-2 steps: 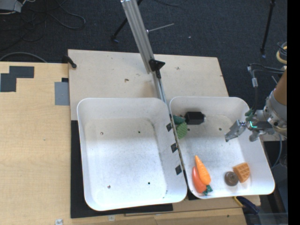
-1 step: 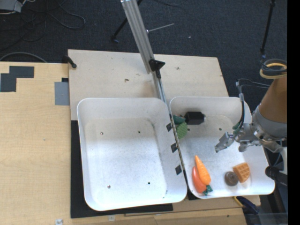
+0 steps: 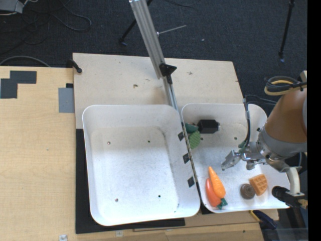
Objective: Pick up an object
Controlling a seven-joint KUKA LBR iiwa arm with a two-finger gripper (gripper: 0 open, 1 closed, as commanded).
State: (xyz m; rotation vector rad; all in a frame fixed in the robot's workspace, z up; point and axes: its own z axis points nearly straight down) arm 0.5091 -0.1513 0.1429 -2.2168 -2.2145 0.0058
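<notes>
A beige board (image 3: 125, 79) is lying across the upper middle of the frame, beneath the two bins. A light wooden tabletop (image 3: 35, 159) is occupying the left side, with dark grey rectangular patches (image 3: 17, 82) showing near its upper left. A silver aluminium rail (image 3: 150, 39) is slanting from the top centre down toward the middle. Dark carpet (image 3: 225, 19) is filling the upper part of the frame, with black cables (image 3: 45, 6) trailing across its upper left. A coiled yellow-and-black cable (image 3: 281, 84) is lying at the right edge.
</notes>
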